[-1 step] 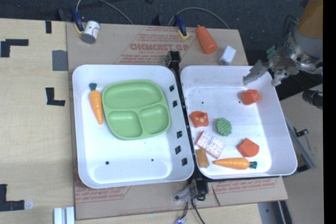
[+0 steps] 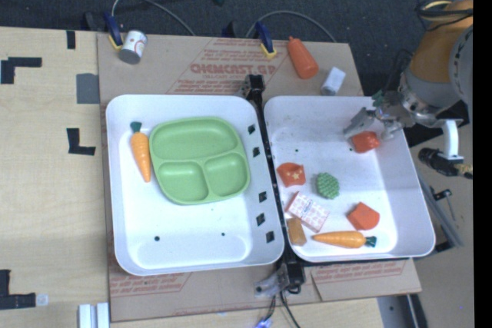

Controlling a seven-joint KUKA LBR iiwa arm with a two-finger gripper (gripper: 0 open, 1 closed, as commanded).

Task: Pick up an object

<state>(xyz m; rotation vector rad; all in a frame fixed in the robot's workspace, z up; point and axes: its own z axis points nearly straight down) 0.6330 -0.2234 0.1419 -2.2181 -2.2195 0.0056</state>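
Dark carpet fills the top of the frame, with a pale bench below it and a cardboard sheet under both white bins. Cables loop across the carpet at upper left.

From my feed: left bin holds a green divided plate in its middle, and a toy carrot lies just beside the plate's left edge, green top pointing up-frame.

Right bin holds the loose stuff. Red piece near its left-centre, green knobbly ball just right of that. Red-and-white patterned packet below them, with a small brown piece touching its lower left. A second carrot lies flat along the bottom edge, and an orange-red block sits just above its right end.

Arm comes in from the right edge, upper part of the frame. Gripper is over the upper right of the right bin, fingers spread apart. A small red object lies right at the fingertips; I can't confirm it's clamped between them, looks more like it's just under or beside them.

Outside the bins, on the cardboard: orange bottle-shaped toy at top centre-right, small grey cube near it, white can at upper left, two blue clamps on the top edge.
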